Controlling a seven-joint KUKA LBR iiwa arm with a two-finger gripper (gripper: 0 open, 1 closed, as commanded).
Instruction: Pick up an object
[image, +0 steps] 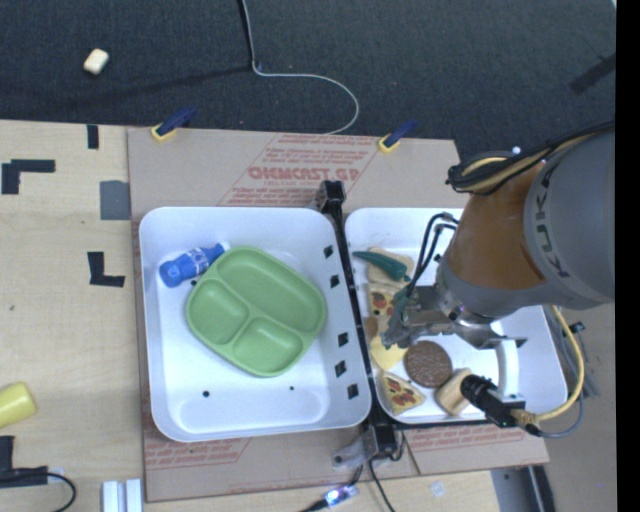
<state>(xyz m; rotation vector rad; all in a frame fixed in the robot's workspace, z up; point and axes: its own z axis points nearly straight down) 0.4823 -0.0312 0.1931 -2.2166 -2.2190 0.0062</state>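
Observation:
My gripper (400, 322) hangs low over the left part of the right bin (556, 350), under the grey and orange arm. It sits right above a yellow piece (385, 353) and a pizza-like slice (379, 301). Beside it lie a brown round cookie (428, 363), a tan lump (451, 391) and another pizza-like slice (400, 394). A dark green item (384, 262) rests at the bin's far left corner. The arm hides much of this bin's middle.
The left bin (160, 330) holds a green divided plate (256, 310) and a small blue bottle (190, 265) at its far left. A black divider (345, 300) separates the bins. A yellow object (14, 404) lies on the bench at the far left.

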